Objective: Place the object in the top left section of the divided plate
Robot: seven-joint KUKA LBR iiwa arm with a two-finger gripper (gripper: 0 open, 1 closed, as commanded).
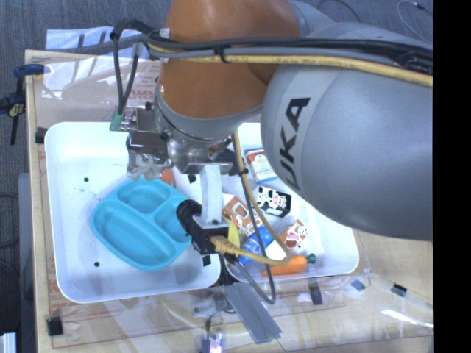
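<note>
The arm [294, 109] reaches in from the right and covers much of both bins, its orange band bulging over the far rim. The gripper [147, 169] hangs low over the left bin [66, 197], right at the far edge of the blue divided plate [143, 223]; whether it is apart or together cannot be told, because the wrist block hides it, and nothing can be seen held there. The plate lies tilted near the middle of the left bin, toward its right wall. The right bin [342, 259] holds the clutter: a carrot [291, 265] by its near rim, a small black-and-white patterned carton [274, 199], an orange-and-white packet [237, 213] and a red-topped carton [259, 164] nearer the far side. A yellow cable [246, 252] and black hose loop across the wall between the bins, crossing in front of these things.
</note>
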